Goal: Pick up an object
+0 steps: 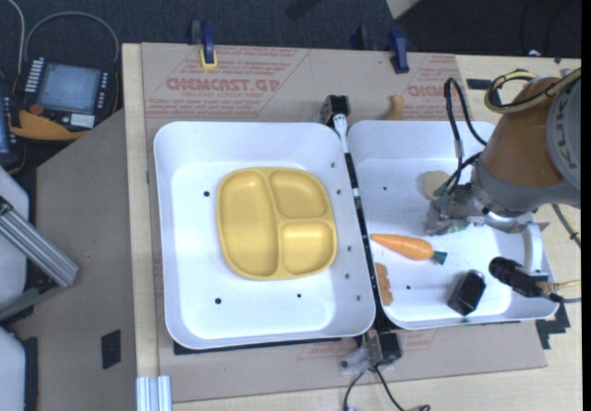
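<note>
The left bin (185, 298) holds a yellow divided plate (275, 221); the right bin (406, 312) holds the arm's gripper (450, 215), low near a carrot (402, 246). Whether its jaws are open, I cannot tell; I judge it should centre over the carrot, straddling its narrow width, before closing.

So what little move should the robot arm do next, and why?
Probably slide a bit toward the carrot and lower onto it. The gripper hangs in the right bin just beside the carrot's thick end, with nothing seen in it, and the carrot lies in the open on the bin floor.
</note>
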You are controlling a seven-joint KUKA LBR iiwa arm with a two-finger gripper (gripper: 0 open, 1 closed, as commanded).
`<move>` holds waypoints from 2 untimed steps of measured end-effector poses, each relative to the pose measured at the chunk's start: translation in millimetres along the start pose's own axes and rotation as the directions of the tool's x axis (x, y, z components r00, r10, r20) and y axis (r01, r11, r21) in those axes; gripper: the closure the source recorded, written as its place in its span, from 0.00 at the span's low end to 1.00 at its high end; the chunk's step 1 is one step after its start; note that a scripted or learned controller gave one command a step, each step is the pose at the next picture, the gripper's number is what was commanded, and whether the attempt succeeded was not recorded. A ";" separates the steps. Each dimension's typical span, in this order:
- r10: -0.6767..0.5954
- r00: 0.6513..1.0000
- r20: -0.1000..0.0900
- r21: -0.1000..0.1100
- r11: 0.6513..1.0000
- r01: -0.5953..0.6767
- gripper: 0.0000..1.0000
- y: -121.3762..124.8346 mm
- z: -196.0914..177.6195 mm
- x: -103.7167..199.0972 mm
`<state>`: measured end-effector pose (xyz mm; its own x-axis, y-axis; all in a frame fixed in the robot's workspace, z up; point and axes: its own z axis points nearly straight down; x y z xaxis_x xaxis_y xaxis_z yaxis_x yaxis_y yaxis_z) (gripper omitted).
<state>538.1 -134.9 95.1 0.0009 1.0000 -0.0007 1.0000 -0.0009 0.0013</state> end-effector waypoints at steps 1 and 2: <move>0.000 1.000 0.002 -0.005 1.000 0.000 1.00 4.7 -55.9 -10.4; -0.002 1.000 0.001 -0.004 1.000 0.002 1.00 15.8 -111.2 -12.2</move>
<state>553.7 -147.0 206.4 -0.0014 1.0000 -0.0021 1.0000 0.0014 0.0053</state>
